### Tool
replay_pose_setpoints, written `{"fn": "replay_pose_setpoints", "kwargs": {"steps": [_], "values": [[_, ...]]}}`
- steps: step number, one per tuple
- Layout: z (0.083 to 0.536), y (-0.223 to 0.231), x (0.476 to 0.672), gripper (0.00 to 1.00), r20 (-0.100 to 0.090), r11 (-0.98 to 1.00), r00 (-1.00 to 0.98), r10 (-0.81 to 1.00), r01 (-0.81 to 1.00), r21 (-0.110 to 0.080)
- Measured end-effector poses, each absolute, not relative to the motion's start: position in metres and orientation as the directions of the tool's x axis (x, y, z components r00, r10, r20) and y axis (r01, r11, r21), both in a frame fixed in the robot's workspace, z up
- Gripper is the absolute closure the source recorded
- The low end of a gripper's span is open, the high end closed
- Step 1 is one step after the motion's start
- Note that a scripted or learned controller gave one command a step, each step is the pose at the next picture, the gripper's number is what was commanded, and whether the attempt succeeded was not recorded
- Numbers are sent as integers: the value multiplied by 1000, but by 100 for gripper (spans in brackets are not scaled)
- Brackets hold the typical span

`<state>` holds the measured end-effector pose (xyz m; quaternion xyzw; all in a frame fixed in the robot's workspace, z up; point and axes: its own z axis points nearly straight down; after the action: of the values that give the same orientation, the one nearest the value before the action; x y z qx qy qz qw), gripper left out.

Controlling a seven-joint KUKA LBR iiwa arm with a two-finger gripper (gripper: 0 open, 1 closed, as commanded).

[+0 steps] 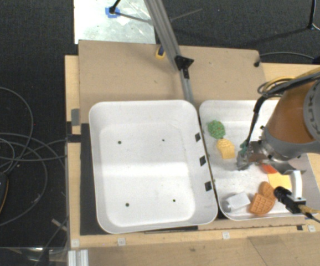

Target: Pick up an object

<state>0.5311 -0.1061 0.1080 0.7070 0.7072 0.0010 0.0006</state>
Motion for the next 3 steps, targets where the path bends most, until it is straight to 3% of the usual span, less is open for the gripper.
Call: {"fn": "replay_pose_setpoints", "kwargs": {"steps": [2, 3], "values": [[214, -112, 540, 100, -2, 5, -5, 1000, 1000, 8], [217, -112, 541, 100, 0, 5, -5, 1000, 1000, 2]]}}
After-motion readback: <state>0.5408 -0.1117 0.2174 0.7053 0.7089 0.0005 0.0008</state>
